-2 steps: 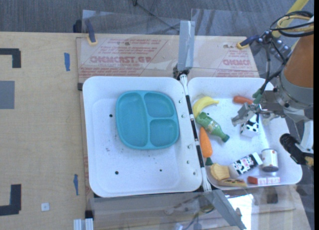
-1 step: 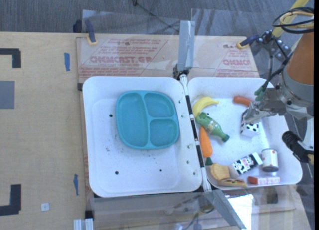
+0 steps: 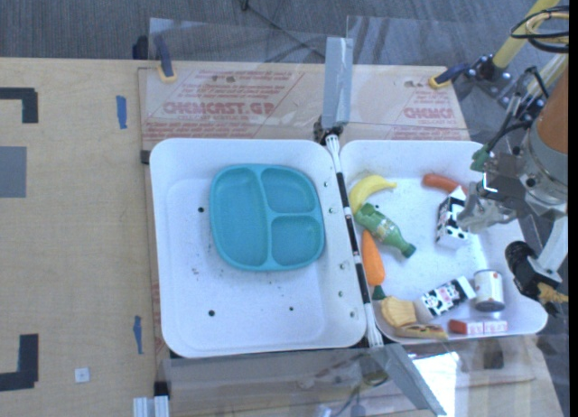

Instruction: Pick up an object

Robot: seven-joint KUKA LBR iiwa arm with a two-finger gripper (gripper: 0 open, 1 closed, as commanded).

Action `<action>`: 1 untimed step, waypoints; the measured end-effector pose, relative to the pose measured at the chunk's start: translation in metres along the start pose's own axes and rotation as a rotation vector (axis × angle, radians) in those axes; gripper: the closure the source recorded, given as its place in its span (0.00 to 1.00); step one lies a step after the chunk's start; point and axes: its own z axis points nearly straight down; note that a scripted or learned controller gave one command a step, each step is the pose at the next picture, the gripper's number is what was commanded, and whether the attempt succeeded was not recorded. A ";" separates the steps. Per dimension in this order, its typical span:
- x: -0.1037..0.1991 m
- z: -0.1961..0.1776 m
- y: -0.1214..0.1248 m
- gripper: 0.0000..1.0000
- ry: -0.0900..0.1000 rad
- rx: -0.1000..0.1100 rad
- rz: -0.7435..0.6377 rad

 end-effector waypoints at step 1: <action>0.000 0.000 0.000 0.00 0.000 0.000 0.001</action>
